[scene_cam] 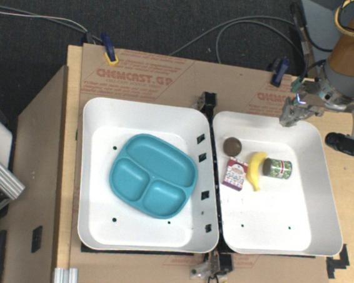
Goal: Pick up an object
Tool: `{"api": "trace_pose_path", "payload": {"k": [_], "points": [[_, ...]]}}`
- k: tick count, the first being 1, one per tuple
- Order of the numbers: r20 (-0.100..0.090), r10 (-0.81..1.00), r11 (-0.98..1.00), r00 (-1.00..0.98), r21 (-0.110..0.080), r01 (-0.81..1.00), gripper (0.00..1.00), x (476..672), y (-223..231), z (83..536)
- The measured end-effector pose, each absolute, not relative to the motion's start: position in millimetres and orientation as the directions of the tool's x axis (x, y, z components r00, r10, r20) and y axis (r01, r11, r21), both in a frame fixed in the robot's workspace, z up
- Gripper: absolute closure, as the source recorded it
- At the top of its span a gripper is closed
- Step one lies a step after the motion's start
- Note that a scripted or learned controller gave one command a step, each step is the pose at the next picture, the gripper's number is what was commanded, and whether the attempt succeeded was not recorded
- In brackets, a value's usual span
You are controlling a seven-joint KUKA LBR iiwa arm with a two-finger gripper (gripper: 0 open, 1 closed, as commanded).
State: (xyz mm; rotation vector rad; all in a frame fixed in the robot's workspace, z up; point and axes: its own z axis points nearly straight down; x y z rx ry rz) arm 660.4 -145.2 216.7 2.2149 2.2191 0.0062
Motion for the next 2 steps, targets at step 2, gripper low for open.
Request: {"api": "trace_pose_path", "payload": {"k": [2], "points": [[0.002,1.0,0.006,-0.006,-0.002,1.0,1.0,652.2,-86.5,269.7]]}}
